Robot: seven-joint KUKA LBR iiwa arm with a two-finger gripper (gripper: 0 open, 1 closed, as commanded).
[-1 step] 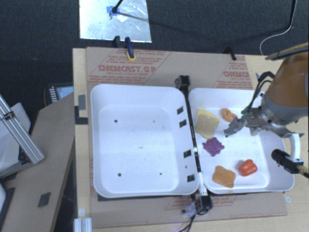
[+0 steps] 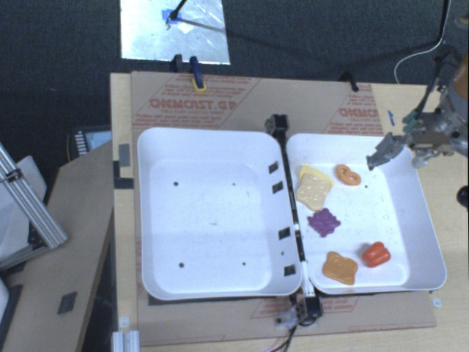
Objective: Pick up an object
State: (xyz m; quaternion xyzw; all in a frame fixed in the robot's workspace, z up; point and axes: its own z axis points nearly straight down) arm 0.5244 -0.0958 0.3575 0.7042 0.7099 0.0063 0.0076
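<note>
Camera view puts us above two shallow white bins side by side on a cardboard-covered bench. Our gripper point(image 2: 384, 152) reaches in from the right and hangs over the upper right part of the right bin point(image 2: 421, 218), with nothing between its fingers; whether they stand apart or together we cannot tell from this angle. Below and to the left of it, in the right bin, lie five small objects: an orange pretzel-shaped piece point(image 2: 348, 174) nearest the gripper, a pale yellow toast-like slice point(image 2: 314, 188) just left of it beside the divider, a purple knobbly piece point(image 2: 324, 222) under the slice, a tan bread-shaped piece point(image 2: 340, 268) near the bottom wall, and a red pepper-like piece point(image 2: 377, 254) just right of that. The left bin point(image 2: 157, 152) sits alongside.
</note>
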